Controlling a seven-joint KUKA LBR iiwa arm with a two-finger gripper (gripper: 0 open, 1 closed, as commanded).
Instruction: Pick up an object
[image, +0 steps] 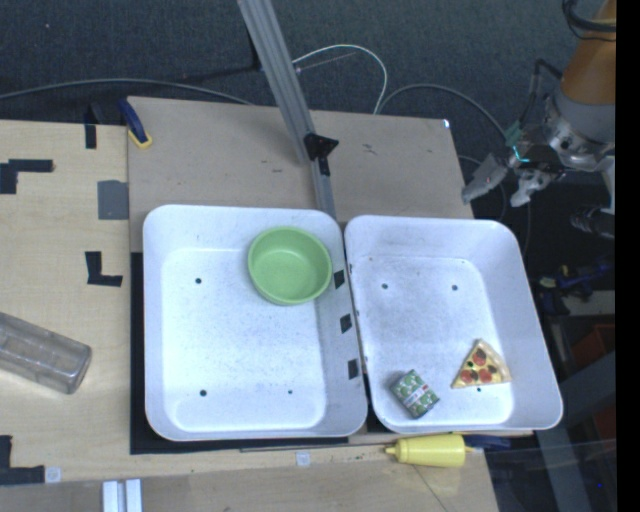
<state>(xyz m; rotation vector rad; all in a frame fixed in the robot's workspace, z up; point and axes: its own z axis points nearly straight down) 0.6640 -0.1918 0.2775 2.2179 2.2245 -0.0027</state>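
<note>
1. Clear plastic cylinder (38, 352): lies on its side on the bench, near the bench's left edge and outside both bins. Long axis runs from upper left to lower right. Not within the picking area, so judged no candidate.

2. Left bin (165, 300): holds one item.
   - Green bowl (289, 264): upright, mouth up, touching or just beside the bin's far wall, toward its far right corner. Round, so no long axis; judged graspable only by the rim.

3. Right bin (520, 300): holds two small items, both near its front edge.
   - Green packet (413, 393): lies flat near the front left corner, long axis tilted from upper left to lower right.
   - Pizza-slice toy (481, 366): lies flat toward the front right corner, near the packet but apart from it. Tip points to the bin's far edge; crust faces the front edge; long axis runs roughly front to back.

4. Yellow bottle (433, 450): on its side on the bench, just outside the right bin's front edge, nozzle pointing left.

5. Gripper (505, 180): hangs beyond the right bin's far right corner, over no object and holding nothing. Two fingers are spread apart. Judged parked clear of the bins so the camera sees both; no pick yet begun.
</note>
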